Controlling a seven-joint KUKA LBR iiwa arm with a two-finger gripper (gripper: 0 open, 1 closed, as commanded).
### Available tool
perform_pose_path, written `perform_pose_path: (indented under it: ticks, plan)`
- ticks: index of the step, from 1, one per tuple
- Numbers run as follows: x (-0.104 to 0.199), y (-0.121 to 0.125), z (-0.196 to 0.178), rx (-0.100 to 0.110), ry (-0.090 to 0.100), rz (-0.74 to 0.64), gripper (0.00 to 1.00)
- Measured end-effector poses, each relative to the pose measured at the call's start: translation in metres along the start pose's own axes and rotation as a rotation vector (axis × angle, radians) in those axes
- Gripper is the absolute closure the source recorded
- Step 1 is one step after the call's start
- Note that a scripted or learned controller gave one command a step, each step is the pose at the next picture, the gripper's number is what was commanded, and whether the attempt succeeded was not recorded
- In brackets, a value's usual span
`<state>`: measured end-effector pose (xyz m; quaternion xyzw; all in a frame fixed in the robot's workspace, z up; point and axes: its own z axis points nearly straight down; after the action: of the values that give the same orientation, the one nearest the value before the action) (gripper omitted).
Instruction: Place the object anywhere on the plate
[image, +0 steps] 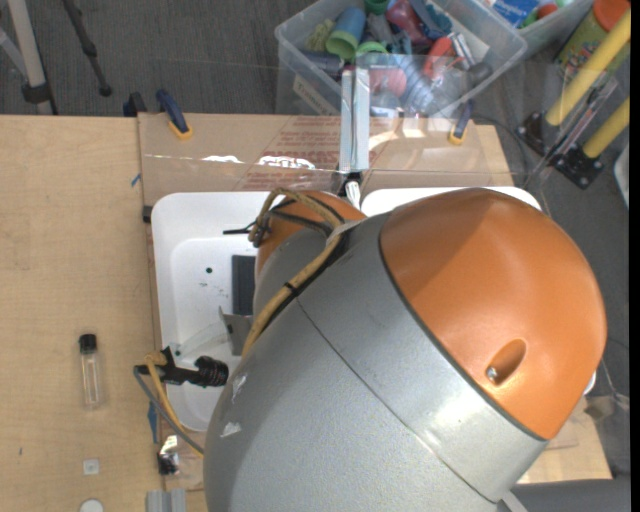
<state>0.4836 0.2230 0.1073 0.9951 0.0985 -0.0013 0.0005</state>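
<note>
The grey arm with its orange band (470, 300) looms close under the camera and covers most of both bins. My gripper (241, 295) reaches down into the left white bin (180, 260), near the bin's middle. Just a dark flat part and a grey edge of the gripper stick out from under the arm. The strip of bin floor that shows on the left is bare white with a few small dark specks. Whatever lies under the arm is hidden.
A sliver of the right bin's rim (440, 196) shows behind the arm. A clear tub of coloured toys (400, 45) stands beyond the bins. A small glass vial (90, 368) lies on the wooden bench at the left. A blue clamp (176, 115) holds the clear back wall.
</note>
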Motion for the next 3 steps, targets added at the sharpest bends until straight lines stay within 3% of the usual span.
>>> perform_pose_path:
  ticks: [1, 2, 3]
  plan:
    - [0.088, 0.017, -0.030, 0.000, 0.003, -0.161, 1.00]
    - [-0.003, -0.002, 0.006, 0.001, -0.003, -0.110, 1.00]
    - [0.109, 0.017, 0.015, 0.004, 0.016, -0.230, 1.00]
